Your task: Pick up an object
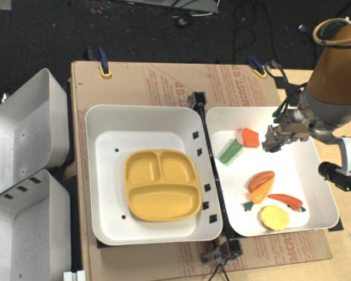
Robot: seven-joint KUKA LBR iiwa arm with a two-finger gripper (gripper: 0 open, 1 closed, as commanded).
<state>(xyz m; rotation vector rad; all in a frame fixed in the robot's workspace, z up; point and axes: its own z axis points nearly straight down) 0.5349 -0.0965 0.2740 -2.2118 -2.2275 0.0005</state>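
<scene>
— Orange block (pixel 250 137) sits in the right bin (pixel 322 174), top left, just beside the green piece (pixel 230 151). Is that the target?

— Probably; the end effector (pixel 273 143) hovers just to its right, holding nothing. How far it is open, I cannot tell.

— How to do it well?

— Centre over the block, descend straight, and keep clear of the green piece.

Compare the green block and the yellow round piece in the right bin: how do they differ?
The green block is long and narrow, lying at a slant; the yellow round piece is a flat-looking disc. The block lies toward the bin's far left, the disc near its front edge. Both lie loose in the right bin.
</scene>
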